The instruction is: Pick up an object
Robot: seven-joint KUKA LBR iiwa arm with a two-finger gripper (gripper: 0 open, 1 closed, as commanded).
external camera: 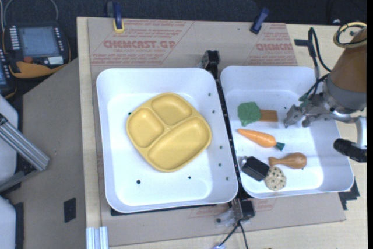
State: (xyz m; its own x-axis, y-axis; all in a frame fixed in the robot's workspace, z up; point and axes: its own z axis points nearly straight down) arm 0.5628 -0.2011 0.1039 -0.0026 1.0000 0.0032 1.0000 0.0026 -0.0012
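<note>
Two white bins sit side by side on the counter point(87, 125). The left bin point(116, 183) has just one thing in it: a yellow divided plate point(169, 131) with three compartments, sitting roughly in the middle.

The right bin point(332, 178) is where the pickable stuff is, five items by my count:
- one green broccoli-looking toy point(249, 113) with a tan stem, near the upper left of the bin
- one orange carrot point(257, 137) with a small green tip, lying just below the broccoli
- one brown drumstick-shaped piece point(289, 160), lower middle
- one small black block point(254, 169), lower left
- one speckled round cookie thing point(275, 178), right beside the black block and just under the drumstick

The arm comes in from the right, and the end effector point(298, 116) hangs over the right bin's upper area, just right of the broccoli stem and above the carrot. Nothing is between its fingers, but I honestly can't tell if they're spread or closed from this angle.
</note>
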